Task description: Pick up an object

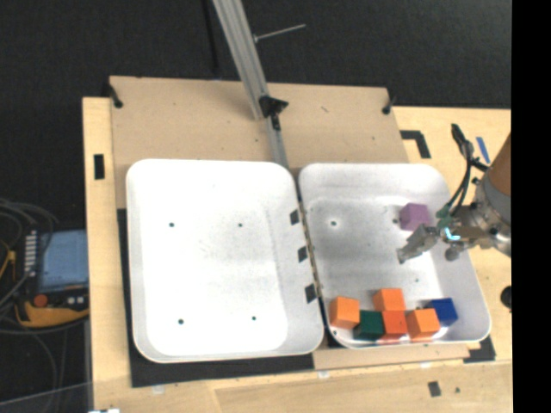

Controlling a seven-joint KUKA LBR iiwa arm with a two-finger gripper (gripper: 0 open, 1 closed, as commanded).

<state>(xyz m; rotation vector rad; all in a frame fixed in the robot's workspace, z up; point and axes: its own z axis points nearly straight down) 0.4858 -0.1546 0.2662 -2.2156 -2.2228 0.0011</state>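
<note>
On the bench's left side sits a shallow white plastic bin [215, 256] with a few dark dots on its floor. Just beside it, the right white bin [362, 205] holds a cluster of small blocks along its near wall: an orange cube [345, 311], a dark green block [370, 324], further orange blocks [395, 310], and a blue cube [442, 310]. Farther back lies a light purple block [415, 214]. The grey two-finger gripper [416, 245] hangs just beside the purple block, near its lower right; whether its fingers are apart or together cannot be told.
</note>
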